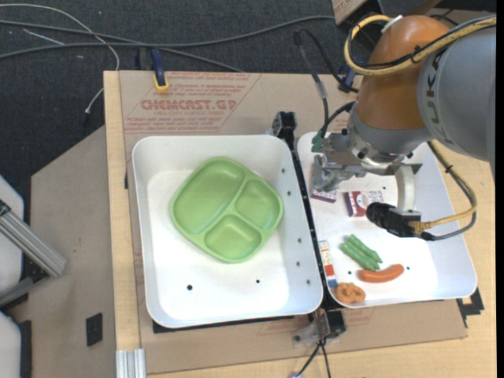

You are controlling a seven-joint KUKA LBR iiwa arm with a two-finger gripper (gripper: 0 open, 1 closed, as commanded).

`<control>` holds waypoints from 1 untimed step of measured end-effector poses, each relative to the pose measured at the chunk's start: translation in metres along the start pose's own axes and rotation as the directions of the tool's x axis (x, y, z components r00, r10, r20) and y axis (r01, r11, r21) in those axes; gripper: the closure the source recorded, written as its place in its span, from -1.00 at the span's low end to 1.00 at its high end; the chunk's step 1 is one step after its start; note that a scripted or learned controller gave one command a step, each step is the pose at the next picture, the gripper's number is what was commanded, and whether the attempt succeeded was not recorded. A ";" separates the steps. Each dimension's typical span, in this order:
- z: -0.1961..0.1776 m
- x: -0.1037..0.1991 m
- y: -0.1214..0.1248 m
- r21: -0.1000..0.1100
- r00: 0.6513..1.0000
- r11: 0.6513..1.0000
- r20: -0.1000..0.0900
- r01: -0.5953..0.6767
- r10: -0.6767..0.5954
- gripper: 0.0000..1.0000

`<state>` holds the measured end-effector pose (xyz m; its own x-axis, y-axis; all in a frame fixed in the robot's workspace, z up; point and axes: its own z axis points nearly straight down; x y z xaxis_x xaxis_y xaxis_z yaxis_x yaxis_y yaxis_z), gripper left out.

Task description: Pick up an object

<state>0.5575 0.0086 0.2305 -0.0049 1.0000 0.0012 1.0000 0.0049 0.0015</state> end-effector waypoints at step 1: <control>0.012 0.049 0.012 0.000 1.000 1.000 0.001 -0.003 0.003 1.00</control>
